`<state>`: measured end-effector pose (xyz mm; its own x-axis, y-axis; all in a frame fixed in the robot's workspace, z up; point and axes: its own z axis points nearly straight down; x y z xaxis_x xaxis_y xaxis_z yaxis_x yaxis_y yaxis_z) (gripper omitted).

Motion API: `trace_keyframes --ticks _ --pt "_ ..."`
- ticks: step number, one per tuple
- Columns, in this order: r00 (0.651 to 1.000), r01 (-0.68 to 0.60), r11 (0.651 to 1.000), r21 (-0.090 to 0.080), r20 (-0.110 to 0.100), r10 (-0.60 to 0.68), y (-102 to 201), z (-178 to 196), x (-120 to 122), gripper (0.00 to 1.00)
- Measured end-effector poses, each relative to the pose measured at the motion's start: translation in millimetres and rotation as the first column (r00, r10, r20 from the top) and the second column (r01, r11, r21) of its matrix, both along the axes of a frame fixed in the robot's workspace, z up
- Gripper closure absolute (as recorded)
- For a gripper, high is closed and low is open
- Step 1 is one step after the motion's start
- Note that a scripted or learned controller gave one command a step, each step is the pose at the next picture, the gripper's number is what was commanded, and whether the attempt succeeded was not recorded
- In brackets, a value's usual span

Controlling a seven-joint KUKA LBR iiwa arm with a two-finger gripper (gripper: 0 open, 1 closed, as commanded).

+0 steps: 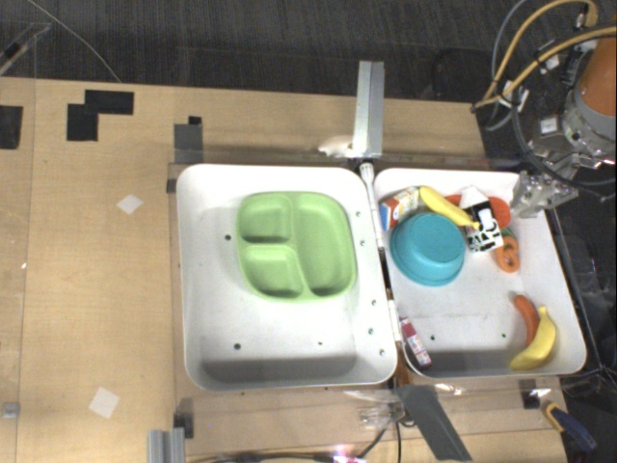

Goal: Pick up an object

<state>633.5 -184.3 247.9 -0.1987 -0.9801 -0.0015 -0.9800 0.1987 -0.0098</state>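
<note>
My gripper (540,193) hangs over the far right corner of the right bin (472,302), below the arm's orange band (596,80). Nothing shows in its grasp. In that bin an upturned blue bowl (429,249) lies at the far left. A small yellow banana (445,207) rests against the bowl's far rim. A white and black item (481,224) and an orange piece (507,255) lie just left of the gripper. Another banana (538,341) and a red-orange piece (525,311) sit at the near right corner.
The left bin (212,297) holds a green divided plate (294,244). A small red tube (411,341) lies by the right bin's near left wall. A metal post (369,109) stands behind the divider between the bins. Cables (525,46) loop beside the arm.
</note>
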Motion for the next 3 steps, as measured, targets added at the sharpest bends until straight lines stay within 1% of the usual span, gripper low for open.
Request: trace_keyframes --ticks 1,2,3 --pt "0.999 -0.053 0.999 0.007 -0.005 0.053 98.5 -34.8 17.8 1.0" --pt "0.98 -0.199 0.98 0.0 0.0 0.199 25.6 -16.3 37.0 1.0" --pt "0.965 -0.263 0.965 0.006 -0.003 0.263 128.6 -40.7 36.8 1.0"
